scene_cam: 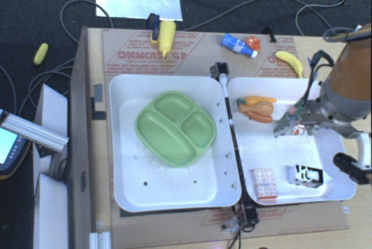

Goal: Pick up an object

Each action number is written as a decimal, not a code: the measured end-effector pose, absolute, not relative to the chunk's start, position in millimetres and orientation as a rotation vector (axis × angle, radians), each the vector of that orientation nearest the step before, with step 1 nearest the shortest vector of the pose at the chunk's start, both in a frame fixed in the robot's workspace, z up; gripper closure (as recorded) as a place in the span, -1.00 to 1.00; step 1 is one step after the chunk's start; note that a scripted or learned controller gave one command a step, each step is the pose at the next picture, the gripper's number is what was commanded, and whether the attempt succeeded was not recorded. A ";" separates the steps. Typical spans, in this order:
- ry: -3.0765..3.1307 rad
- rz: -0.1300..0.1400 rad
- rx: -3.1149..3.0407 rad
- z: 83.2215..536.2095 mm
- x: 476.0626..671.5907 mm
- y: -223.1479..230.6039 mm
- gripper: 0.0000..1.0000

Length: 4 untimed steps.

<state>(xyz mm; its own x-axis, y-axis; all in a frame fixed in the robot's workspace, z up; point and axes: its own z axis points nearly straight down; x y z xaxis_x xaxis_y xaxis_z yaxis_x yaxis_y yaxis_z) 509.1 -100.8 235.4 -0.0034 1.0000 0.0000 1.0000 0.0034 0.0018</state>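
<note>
Your claw (289, 125) sits low in the right bin (340, 187); you cannot tell its spread. The carrot (257, 109) lies just left of it, the box (263, 183) below, apart.

Both white bins (174, 198) look like smooth matt plastic. The green divided plate (175, 127) is glossy plastic, and the printed bench board (192, 47) is dull cardboard.

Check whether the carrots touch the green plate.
Apart. The camera view shows the carrots in the right bin and the green plate in the left bin, the divider between them.
</note>
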 end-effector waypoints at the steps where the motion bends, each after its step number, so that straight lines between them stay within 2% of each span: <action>1: 2.220 0.002 2.218 84.8 549.2 -148.2 -1.00; 2: 2.229 -0.036 2.247 80.8 628.1 -90.1 -1.00; 3: 2.263 -0.052 2.253 78.7 657.5 -126.4 -1.00; 4: 2.258 -0.046 2.245 90.5 659.5 -127.3 1.00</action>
